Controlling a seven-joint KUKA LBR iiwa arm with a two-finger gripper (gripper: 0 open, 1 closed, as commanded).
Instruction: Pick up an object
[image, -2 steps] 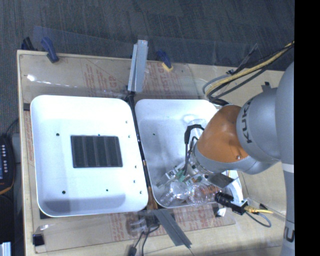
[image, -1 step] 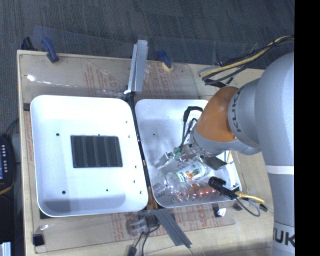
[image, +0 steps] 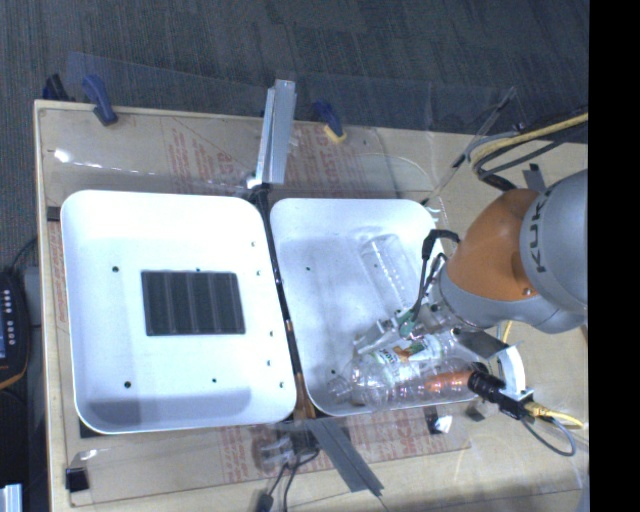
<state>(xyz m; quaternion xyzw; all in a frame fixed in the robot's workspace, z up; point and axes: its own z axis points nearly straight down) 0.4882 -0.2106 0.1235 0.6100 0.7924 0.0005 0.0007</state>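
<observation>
From the overhead camera, the arm is seen reaching in from the right, its orange band bent low over the right bin. The wrist is angled down and leftward, and the gripper is lowered into the bin's lower right part. Whether the fingers are apart or together cannot be told, as they are lost among clutter. A heap of clear plastic bottles is piled in that lower right corner, just under the gripper, with a copper-coloured piece lying among them. Another clear bottle is lying further up the bin. A dark ribbed rectangle is seen in the left bin. Both bins are carried by the bench.
</observation>
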